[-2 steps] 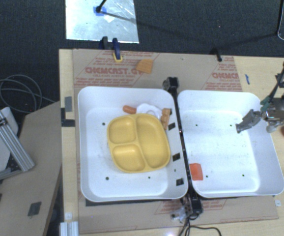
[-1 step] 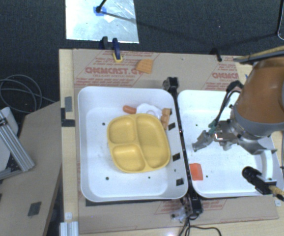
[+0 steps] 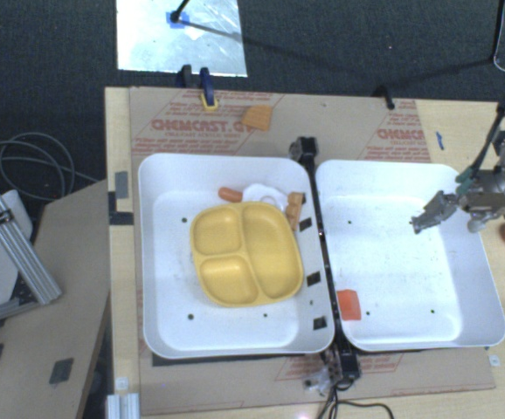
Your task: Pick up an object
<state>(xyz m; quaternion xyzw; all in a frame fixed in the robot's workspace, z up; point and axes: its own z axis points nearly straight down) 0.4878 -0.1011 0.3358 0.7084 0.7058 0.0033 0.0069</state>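
nearest the lens, a small orange block [image 3: 348, 304] is lying in the right shallow white bin [image 3: 475, 317] at its left wall, while the grey two-finger gripper [image 3: 449, 212] is hovering over that bin's right part, fingers spread and gripping nothing.

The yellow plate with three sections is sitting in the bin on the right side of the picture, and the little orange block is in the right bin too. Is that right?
Not quite. The camera view shows the yellow plate in the left bin, not the right one. The little orange block really is in the right bin, near its lower left corner.
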